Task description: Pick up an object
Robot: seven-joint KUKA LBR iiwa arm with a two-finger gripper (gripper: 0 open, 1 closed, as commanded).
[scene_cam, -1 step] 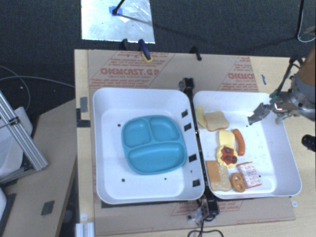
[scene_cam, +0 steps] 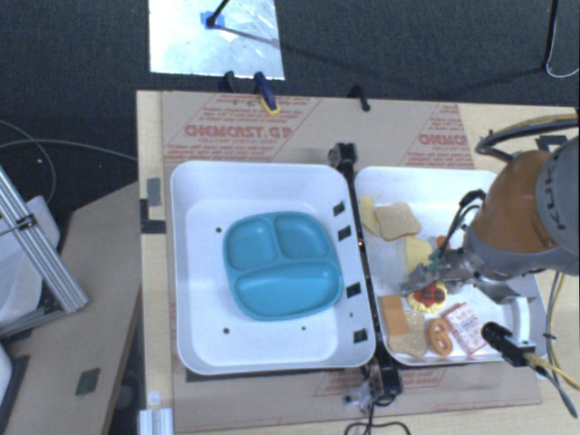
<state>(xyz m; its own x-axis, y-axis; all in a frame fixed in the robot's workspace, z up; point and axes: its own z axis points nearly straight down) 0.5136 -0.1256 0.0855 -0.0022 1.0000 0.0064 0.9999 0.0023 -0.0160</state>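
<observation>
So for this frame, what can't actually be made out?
- Gripper: finger state unreadable, small and blurred among the food items.
- Red item under the gripper: identity unclear, partly covered by it.
- Right bin: far side hidden by the arm and the frame edge.

Counting on the counter (scene_cam: 299, 120):
- white bins, two: left bin (scene_cam: 195, 243), right bin (scene_cam: 426, 181).
- blue divided plate (scene_cam: 281, 265), one, lying in the left bin.
- toast slice (scene_cam: 397, 220), one, lying in the right bin.
- yellow pieces, two: (scene_cam: 367, 214) and (scene_cam: 417, 252).
- orange-brown slab (scene_cam: 394, 315), one.
- pretzel (scene_cam: 439, 333), one.
- red-and-white packet (scene_cam: 467, 326), one.
- red and yellow piece (scene_cam: 428, 297), one, sitting under the tool (scene_cam: 426, 279).
</observation>
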